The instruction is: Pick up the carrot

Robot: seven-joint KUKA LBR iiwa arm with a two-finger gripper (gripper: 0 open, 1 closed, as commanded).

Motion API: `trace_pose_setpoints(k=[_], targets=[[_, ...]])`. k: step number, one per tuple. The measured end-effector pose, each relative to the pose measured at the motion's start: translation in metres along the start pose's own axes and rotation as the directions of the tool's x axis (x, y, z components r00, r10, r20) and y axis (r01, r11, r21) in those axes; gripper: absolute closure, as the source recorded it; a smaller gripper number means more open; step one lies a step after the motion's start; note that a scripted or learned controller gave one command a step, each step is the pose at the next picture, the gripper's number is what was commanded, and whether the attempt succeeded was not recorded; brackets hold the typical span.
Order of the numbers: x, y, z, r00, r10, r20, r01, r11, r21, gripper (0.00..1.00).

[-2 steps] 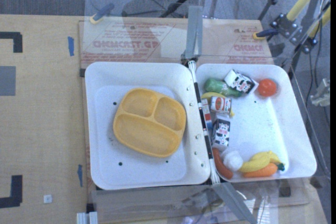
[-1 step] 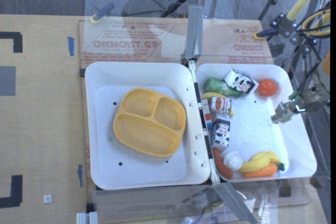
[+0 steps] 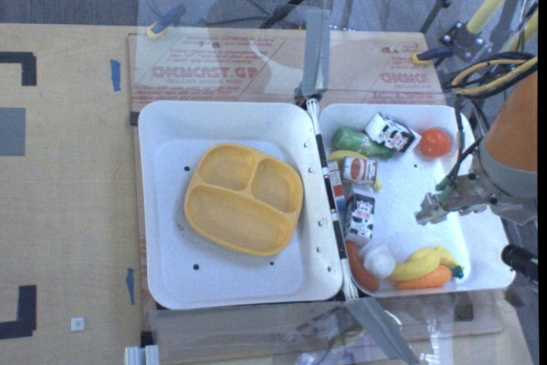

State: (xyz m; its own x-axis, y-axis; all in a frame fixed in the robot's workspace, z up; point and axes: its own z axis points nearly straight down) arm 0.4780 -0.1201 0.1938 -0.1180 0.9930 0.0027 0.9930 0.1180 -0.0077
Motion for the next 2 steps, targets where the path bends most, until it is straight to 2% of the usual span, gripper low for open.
trace_pose_setpoints(k=[1, 2], targets=[[0.000, 0.000, 0.000, 1.000, 0.000, 0.000, 0.000, 1.000, 0.000, 0.00], [0.005, 0.001, -0.016, 0.998, -0.068, 0.003, 0.068, 0.998, -0.004, 0.00]])
